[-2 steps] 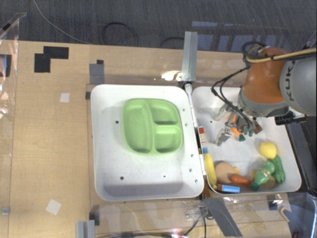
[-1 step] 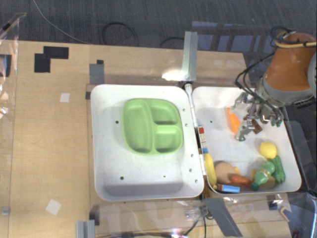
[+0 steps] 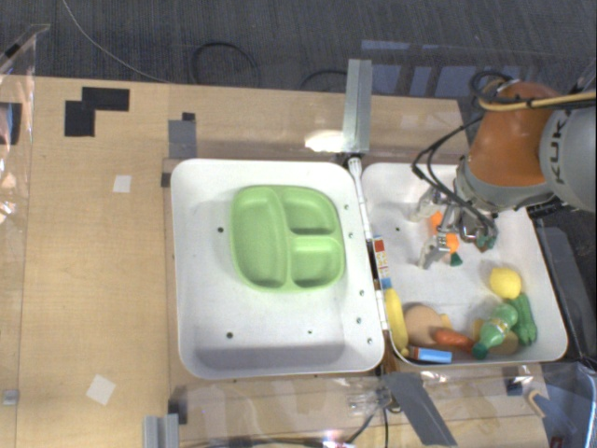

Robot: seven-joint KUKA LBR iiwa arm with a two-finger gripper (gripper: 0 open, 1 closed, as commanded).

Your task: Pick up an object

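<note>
Pale wood bench [image 3: 84, 278] under dark carpet carries two shallow white bins pushed together, so that things can go from one to the other across a short gap. Filling the middle of the left bin [image 3: 201, 343] is a green divided plate [image 3: 285, 236], lying flat with its compartments up and nothing in them.

Over in the right bin [image 3: 401, 189], the toys crowd the near end: a banana [image 3: 395, 317] lies along the left wall, a tan rounded piece [image 3: 424, 323] sits just beside it, an orange carrot-like piece [image 3: 454, 339] and a small blue piece [image 3: 432, 354] lie in front, a green vegetable toy [image 3: 504, 323] rests to the right, and a lemon [image 3: 505, 283] sits a little apart, farther back.

From the right, the arm reaches in and its gripper [image 3: 448, 241] hangs over the far, bare part of that bin, well apart from the pile. Something small and orange [image 3: 450, 242] shows between its fingers, and a tiny green bit [image 3: 456, 259] just below; whether that is a picked toy or part of the tool is hard to tell, and the spread of the jaws cannot be read.
</note>
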